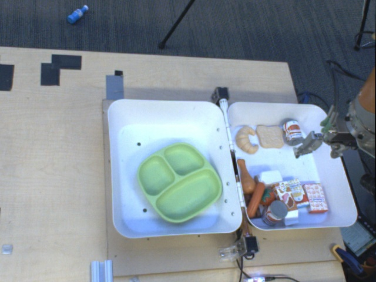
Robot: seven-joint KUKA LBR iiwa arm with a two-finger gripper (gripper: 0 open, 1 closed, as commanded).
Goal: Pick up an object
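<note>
The right bin (336, 175) holds several small items: a croissant (247, 138), a slice of bread (270, 136), a small red-and-white can (292, 130), a carrot (256, 197), a white block (271, 177), two printed cartons (302, 195) and another can (276, 212). My gripper (322, 147) hovers over the bin's right side, just right of the small can and above the cartons. It stands open, with nothing between its fingers (306, 145).
The left bin (126, 157) holds a green divided plate (180, 182). A clamp (221, 94) sits at the top of the wall between the bins. Bare wooden bench (53, 169) lies to the left. A blue bottle (77, 14) is on the floor.
</note>
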